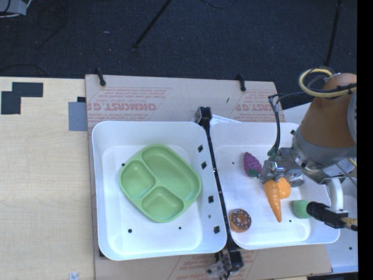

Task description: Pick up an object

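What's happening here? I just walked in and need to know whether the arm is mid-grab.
The arm's gripper is down in the right bin, right at the thick end of a toy carrot. Whether it actually grips the carrot can't be told from this angle. A purple toy, a donut and a green piece lie nearby. The left bin holds a green divided plate.

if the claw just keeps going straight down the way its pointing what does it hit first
Most likely the orange carrot. The claw sits right at the carrot's thick end in the right bin, pointing down. Depth is hard to judge from this slanted view, so it may already be touching. The purple toy lies just beside that line.
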Controlling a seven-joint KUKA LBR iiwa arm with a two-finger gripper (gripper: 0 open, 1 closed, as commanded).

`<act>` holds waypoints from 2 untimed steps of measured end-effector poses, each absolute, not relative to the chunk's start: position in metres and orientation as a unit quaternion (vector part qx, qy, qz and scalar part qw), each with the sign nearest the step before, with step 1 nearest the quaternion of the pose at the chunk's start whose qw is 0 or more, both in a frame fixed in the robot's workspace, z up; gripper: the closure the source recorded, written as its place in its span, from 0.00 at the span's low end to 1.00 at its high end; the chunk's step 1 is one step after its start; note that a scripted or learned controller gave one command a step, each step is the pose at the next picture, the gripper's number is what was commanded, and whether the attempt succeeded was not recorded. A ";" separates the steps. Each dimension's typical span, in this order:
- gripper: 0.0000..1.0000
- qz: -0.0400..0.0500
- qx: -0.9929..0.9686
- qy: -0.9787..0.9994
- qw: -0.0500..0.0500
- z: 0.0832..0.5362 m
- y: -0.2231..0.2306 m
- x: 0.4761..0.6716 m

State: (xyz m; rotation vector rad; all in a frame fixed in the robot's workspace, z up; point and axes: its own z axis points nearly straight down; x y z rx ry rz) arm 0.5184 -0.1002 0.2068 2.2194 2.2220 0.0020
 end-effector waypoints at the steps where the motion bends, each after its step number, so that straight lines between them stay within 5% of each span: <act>1: 1.00 0.001 0.707 0.707 0.001 0.269 -0.098 0.515; 2: 1.00 0.000 0.707 0.708 0.000 0.292 -0.099 0.515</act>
